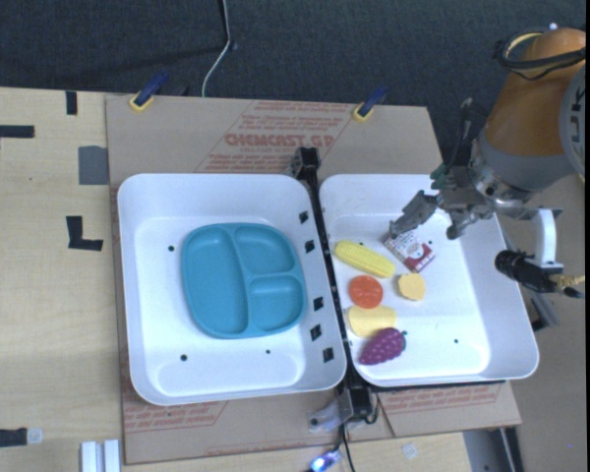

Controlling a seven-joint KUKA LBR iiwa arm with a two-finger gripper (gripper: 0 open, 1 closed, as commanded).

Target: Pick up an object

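Observation:
In the right bin (492, 347) lie several toy foods: a yellow corn cob (364, 258), an orange tomato (365, 290), a small yellow round piece (411, 286), a yellow block (371, 319) and purple grapes (382, 345). A small red and white item (419, 255) lies just beside the corn. My gripper (433, 226) hangs over the bin's upper middle, right above that red and white item. It is open, with nothing between its fingers; the left finger (407, 220) slants down toward the item.
A blue divided plate (243, 278) lies in the left bin (147, 362). The bins share a black-clipped divider (318, 254). The arm's orange band (536, 67) and grey wrist stand over the right bin's far right corner. A black fitting (521, 264) sticks out at the right rim.

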